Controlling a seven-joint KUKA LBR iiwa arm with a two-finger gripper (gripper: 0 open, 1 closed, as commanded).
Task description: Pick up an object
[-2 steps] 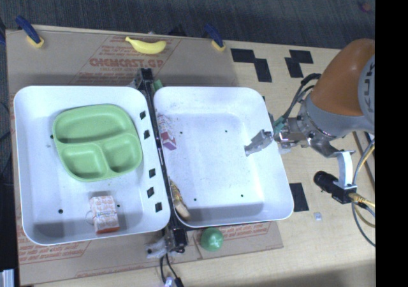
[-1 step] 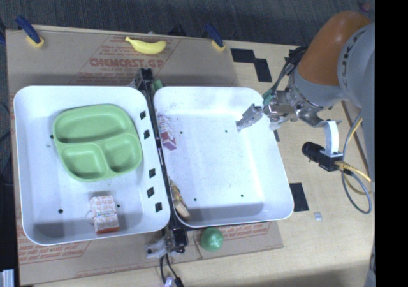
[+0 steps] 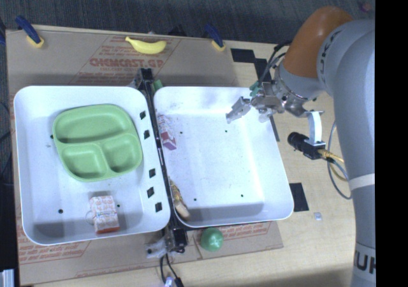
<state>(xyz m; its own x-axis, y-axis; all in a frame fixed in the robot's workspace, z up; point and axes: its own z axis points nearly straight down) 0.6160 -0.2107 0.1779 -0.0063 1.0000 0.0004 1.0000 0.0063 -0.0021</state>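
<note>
Left bin (image 3: 25, 152) holds a green tray (image 3: 95, 141) and, near its front edge, a small packet (image 3: 104, 212). A red-and-white wrapper (image 3: 167, 134) lies against the right bin's (image 3: 255, 196) left wall. The end effector (image 3: 241, 110) hovers over that bin's far right area, fingers released, grasping nothing. A banana (image 3: 146, 44) and a green ball (image 3: 211, 239) rest on the table (image 3: 306, 171), outside the bins.

The bench (image 3: 306, 228) bears a sheet of cardboard (image 3: 185, 56) with two white bins (image 3: 25, 152) side by side on it. A yellow banana (image 3: 146, 44) lies on the cardboard behind the bins; a green ball (image 3: 211, 239) sits before them.
</note>
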